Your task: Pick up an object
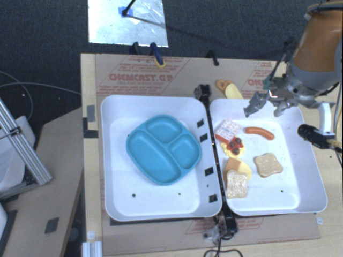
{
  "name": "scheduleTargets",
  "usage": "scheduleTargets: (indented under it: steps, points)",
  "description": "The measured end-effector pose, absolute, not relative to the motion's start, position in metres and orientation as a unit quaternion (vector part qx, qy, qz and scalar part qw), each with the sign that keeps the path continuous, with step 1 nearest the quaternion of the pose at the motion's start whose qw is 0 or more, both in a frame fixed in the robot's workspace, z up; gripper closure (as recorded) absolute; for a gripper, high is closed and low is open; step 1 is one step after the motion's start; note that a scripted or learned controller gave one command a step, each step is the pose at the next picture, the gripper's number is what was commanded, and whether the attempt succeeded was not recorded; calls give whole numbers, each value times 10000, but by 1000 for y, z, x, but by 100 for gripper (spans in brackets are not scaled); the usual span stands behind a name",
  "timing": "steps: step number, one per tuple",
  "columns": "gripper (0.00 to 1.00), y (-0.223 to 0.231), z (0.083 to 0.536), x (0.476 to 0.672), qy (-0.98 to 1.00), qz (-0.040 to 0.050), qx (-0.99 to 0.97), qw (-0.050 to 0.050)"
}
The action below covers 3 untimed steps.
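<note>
Sky-blue divided plate (163,149) in a white bin (118,197), red-orange sausage (259,133), tan toast slice (268,165), yellow banana (233,91), orange band (321,42) on the grey arm, brown cardboard printed in red (139,71)

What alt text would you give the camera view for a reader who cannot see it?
A grey and orange robot arm reaches in from the right, its open gripper hovering over the back of the right bin, holding nothing. That bin holds toy food: a sausage, two bread slices and other small pieces. The left bin holds a blue divided plate.
</note>
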State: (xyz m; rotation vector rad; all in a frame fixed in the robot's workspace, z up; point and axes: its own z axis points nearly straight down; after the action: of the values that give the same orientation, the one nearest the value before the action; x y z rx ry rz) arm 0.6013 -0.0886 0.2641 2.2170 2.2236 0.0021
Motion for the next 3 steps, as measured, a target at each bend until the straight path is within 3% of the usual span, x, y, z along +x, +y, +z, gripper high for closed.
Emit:
scheduleTargets:
  steps: [1, 2, 3]
  points:
    - [0, -34, 182, 663, 7103, 3, 7039, -14]
    - [100, -38, 198, 664, 7088, 26, 7054, 25]
    - [100, -21, 183, 602, 7073, -12, 7069, -21]
